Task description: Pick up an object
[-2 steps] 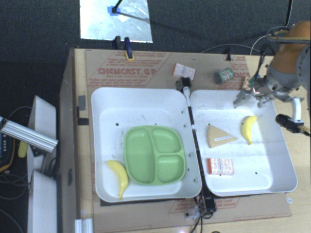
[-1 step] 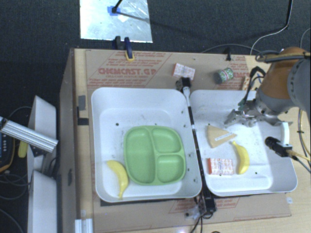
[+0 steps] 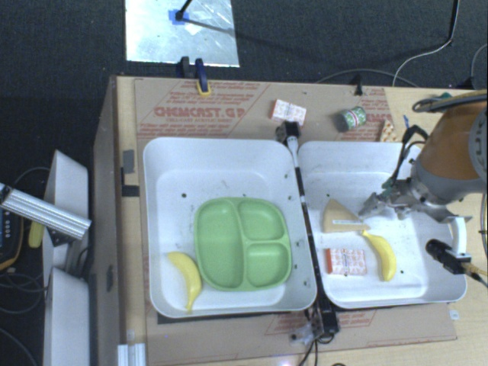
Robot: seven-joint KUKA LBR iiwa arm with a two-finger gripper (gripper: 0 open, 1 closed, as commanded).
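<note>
The left bin [image 3: 160, 166] carries a green divided plate [image 3: 242, 244] and, by its front-left corner, a banana [image 3: 187, 277]. The right bin [image 3: 343, 158] holds a cheese wedge [image 3: 338, 216], a second banana [image 3: 383, 255] and a small packet [image 3: 346, 261]. The end effector [image 3: 379, 204] hangs just beside the wedge; whether it is open or closed cannot be told.

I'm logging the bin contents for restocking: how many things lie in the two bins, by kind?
Bananas: 2
Green divided plate: 1
Cheese wedge: 1
Red and white packet: 1
Total: 5
</note>
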